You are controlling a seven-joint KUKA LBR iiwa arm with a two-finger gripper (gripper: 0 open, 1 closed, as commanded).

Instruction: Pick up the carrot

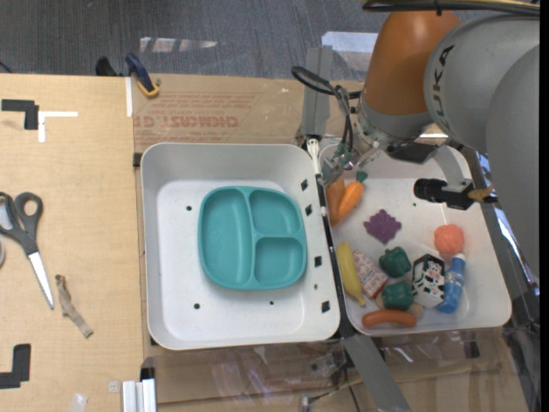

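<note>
The carrot [346, 199] is orange with a small green top and lies tilted in the right bin [493, 312], close against its left wall. My gripper [346, 158] hangs just above and behind the carrot's green end, at the bin's back left corner. Cables and the wrist body hide the gripper's tip. Nothing can be seen held in it.
Around the carrot in the right bin lie a purple toy [383, 226], an orange ball [449, 239], two green peppers [395, 262], a yellow banana [348, 271], a sausage [389, 318] and a blue bottle [453, 283]. A teal divided plate [254, 237] sits in the left bin [163, 256]. Scissors [26, 230] lie far left.
</note>
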